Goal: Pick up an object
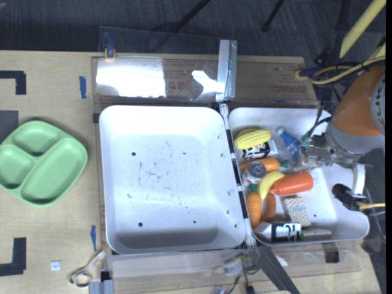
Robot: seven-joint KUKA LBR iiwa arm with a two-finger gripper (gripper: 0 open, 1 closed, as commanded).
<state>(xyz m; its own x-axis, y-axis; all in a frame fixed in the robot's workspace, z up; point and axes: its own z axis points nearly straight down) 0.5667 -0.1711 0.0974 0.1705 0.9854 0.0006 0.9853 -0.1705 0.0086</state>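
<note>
At the near edge of the worktop [49, 237], a loop of pale cord [86, 273] lies by the left bin's front corner. The left bin [122, 127] carries scuffs and a few dark dots on its floor.

In the right bin [349, 225], nearest the front wall, a black marker [285, 231] with a white label lies flat along the wall. Just behind it sits a small patterned packet [296, 209]. Left of that, a carrot [254, 206] lies against the wall shared with the left bin. Behind these, a red-orange pepper [291, 183] lies across a banana [268, 183], the two touching. A round grey-and-dark piece [256, 169] sits just behind the banana, beside another orange piece [267, 163]. Farther back, a corn cob [252, 138] rests on a dark item near the shared wall. A blue-and-clear wrapper [288, 143] lies to its right.

The claw [311, 150] hangs over the bin's right half, just beside the wrapper and behind the pepper; whether it is open or closed cannot be told, and nothing is seen in its grasp. The arm [361, 115], with its orange band, comes in from the right.

On the worktop's left, well apart from the bins, sits a green divided plate [41, 162]. At the far side, a clear panel [159, 72] stands behind the left bin.
</note>
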